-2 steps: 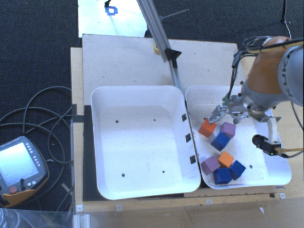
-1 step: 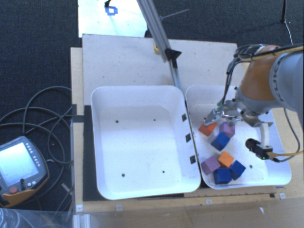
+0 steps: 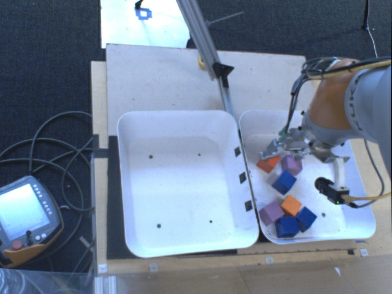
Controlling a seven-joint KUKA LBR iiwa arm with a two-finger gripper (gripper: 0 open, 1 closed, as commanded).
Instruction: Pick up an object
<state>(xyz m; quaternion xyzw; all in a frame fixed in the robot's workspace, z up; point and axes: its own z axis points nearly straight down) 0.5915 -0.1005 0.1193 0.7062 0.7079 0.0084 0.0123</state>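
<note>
The gripper (image 3: pixel 277 152) hangs low over the far left part of the right bin (image 3: pixel 361 225), its fingers slightly spread and closed on nothing. The orange block (image 3: pixel 267 164) lies just near and left of the fingertips, perhaps touching one. A purple block (image 3: pixel 291 164) sits just right of it, a blue block (image 3: pixel 284 182) nearer still. The orange one looks the closest target, needing a small shift toward the left bin (image 3: pixel 184 182).
</note>
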